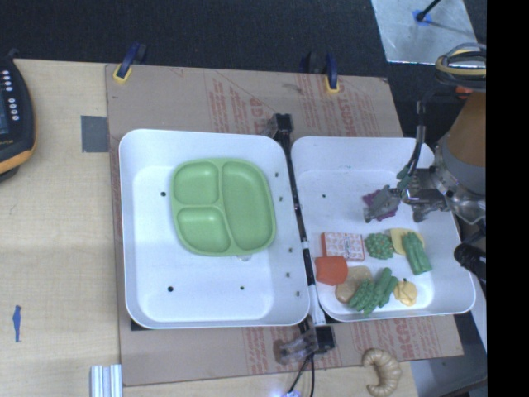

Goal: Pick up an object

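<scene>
White plastic makes up the two shallow bins on the desk (58,246), which is covered under them by a brown cardboard sheet (248,98) held with blue and yellow clamps (128,60). Largest of all in the left bin (149,296) is a pale green divided plate (223,206), lying flat near the bin's middle with three compartments. The right bin (347,160) carries the small things, and they crowd its near half. The grey arm (463,151) with its orange band reaches in over that bin's right wall, and the end effector (411,193) hangs low above the bin floor. A purple toy (381,203) lies just beside the end effector, on its left, touching or nearly touching its tip; I cannot tell whether the toy sits between the fingers, nor how wide they stand. Nearer the camera lie a red and white printed packet (342,245), a red block (331,270), a dark green leafy piece (379,246), a green pod (416,253) across a pale yellow piece (400,238), a bundle of green beans (373,291), a tan piece (355,276) and a small yellow piece (406,292). These sit close together, well below the end effector. A tan curled thing (383,370) lies on the cardboard outside the bins, and a black and orange handset (12,122) rests at the desk's left edge.
</scene>
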Action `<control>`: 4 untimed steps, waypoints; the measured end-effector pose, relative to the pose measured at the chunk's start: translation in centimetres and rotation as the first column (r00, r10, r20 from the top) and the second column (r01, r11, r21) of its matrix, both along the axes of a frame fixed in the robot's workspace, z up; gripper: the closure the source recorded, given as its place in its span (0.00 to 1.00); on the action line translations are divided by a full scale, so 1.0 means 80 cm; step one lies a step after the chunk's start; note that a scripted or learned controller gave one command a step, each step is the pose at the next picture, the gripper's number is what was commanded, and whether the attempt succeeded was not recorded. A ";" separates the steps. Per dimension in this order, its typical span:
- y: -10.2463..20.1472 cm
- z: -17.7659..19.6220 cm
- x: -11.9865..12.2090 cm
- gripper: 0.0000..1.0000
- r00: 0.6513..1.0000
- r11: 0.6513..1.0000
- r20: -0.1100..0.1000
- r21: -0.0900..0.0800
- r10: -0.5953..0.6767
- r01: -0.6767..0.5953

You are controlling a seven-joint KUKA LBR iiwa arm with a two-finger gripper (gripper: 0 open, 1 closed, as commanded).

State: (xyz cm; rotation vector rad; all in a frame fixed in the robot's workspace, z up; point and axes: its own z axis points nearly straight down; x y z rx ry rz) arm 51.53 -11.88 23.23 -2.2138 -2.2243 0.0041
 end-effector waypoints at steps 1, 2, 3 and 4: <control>-0.067 -0.067 0.001 0.00 1.000 1.000 -0.005 -0.002 -0.004 0.004; -0.065 -0.182 0.073 0.00 1.000 1.000 -0.004 0.000 0.002 -0.002; -0.118 -0.174 0.129 0.00 1.000 1.000 0.007 -0.003 0.000 0.000; -0.042 -0.176 0.114 0.00 1.000 1.000 -0.001 0.002 0.005 -0.005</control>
